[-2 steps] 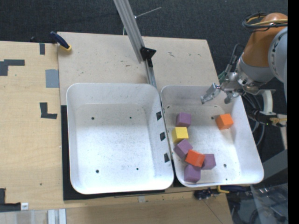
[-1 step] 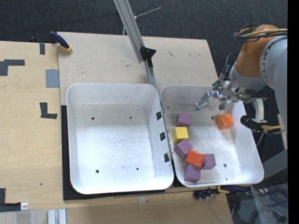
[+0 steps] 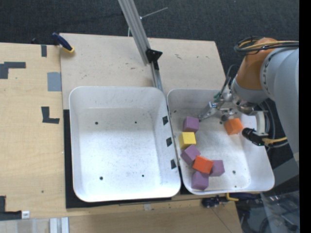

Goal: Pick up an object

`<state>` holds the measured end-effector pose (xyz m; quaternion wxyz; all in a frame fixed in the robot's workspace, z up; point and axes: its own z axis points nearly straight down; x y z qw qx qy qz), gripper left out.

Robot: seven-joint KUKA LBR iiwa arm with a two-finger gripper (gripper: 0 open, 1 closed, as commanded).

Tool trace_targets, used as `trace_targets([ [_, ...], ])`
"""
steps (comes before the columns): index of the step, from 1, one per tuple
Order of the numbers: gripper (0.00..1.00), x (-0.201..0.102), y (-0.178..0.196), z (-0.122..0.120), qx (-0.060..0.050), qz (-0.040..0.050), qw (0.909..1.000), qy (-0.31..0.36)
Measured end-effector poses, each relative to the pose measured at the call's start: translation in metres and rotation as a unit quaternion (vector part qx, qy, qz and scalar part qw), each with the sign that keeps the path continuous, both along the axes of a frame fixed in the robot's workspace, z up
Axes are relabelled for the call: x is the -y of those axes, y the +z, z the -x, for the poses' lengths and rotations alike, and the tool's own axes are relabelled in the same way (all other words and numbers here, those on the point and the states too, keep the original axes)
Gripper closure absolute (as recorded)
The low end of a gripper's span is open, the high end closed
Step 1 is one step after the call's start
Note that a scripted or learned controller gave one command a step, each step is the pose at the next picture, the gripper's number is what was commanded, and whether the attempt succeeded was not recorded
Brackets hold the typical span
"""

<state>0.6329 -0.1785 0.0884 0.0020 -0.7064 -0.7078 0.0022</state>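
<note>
The right bin [image 3: 252, 176] holds several foam blocks. An orange block [image 3: 233, 125] lies near the bin's right wall. My gripper [image 3: 223, 111] hangs low just above and to the left of it, close to or touching its top edge. Left of the gripper sits a purple block [image 3: 191, 124], with a yellow block [image 3: 187, 139] right below it. Farther toward the front, a second purple block [image 3: 190, 154], an orange block [image 3: 203, 165] and two more purple blocks [image 3: 217, 167] [image 3: 199, 180] are bunched together.
The left bin [image 3: 77, 110] stands beside the right one, sharing a middle wall. A slanted metal rail [image 3: 136, 25] runs from the top down to the bins' junction. Black cables [image 3: 265, 141] loop off the wrist over the right bin's edge.
</note>
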Motion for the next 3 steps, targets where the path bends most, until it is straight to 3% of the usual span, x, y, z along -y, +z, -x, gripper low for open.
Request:
trace_targets([
  [1,1.00,0.000,0.013,-0.001,0.002,0.0004,1.0000,0.001],
  [3,1.00,-0.003,0.100,0.000,0.005,0.0002,1.0000,0.000],
])
